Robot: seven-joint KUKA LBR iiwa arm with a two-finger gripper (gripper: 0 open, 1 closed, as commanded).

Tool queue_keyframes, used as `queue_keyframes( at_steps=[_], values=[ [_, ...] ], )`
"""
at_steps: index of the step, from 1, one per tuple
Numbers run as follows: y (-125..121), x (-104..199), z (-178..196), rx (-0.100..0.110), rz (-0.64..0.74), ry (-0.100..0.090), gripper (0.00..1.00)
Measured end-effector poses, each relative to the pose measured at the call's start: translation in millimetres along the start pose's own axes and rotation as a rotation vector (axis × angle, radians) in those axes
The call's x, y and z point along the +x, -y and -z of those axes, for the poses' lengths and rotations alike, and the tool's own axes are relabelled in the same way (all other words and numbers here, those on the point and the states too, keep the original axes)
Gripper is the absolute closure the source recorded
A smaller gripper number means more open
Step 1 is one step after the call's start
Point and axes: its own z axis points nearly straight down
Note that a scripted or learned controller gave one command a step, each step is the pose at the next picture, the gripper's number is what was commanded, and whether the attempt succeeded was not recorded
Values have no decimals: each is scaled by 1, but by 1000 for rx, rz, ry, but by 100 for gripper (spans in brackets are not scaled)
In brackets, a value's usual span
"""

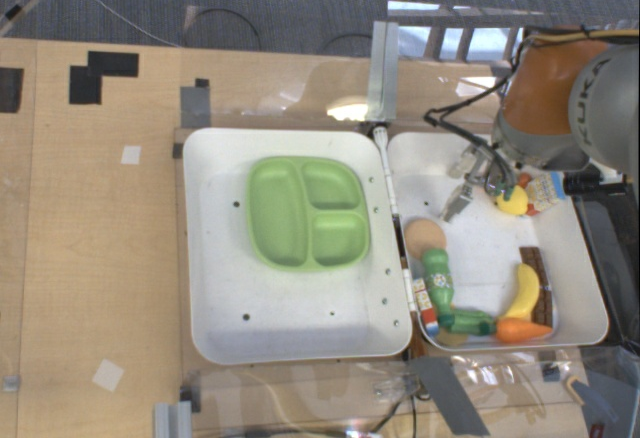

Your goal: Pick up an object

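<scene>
Right of centre in the frame, the tool [468, 188] hangs with fingers apart and empty above the right bin [590, 266], where the banana [524, 292] at lower right looks light, stiff and slick, best gripped mid-body.

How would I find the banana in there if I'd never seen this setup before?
Look in the right-hand white bin, the one the grey arm reaches over. Go to its near right corner, where several toys are bunched. The banana is the curved yellow piece standing on end between a dark brown bar and an orange carrot-like toy, longer than the yellow duck farther back.
</scene>
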Motion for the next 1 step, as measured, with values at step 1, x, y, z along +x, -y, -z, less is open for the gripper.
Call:
queue_keyframes(
  at_steps=[1],
  values=[
    [84, 0, 0, 4, 190, 1, 0]
  ],
)
